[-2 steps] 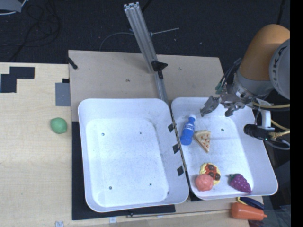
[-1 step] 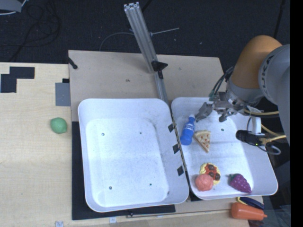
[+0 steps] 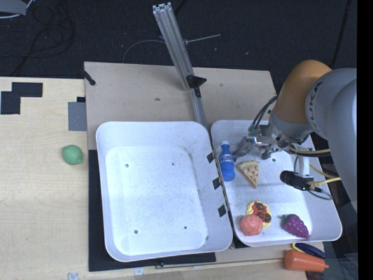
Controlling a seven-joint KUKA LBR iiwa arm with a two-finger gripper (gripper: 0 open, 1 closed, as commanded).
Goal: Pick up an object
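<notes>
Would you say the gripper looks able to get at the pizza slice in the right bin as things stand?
Probably yes. The gripper hangs just above the pizza slice, with bare bin floor around it; the blue bottle stands left, apart.

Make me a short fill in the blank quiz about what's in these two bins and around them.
1. The blue bottle lies in the ____ bin.
2. The ball left of the bins is ____.
3. The purple grapes sit near that bin's ____ corner.
4. The pizza slice lies just right of the ____.

Missing words: right; green; lower right; bottle
</notes>
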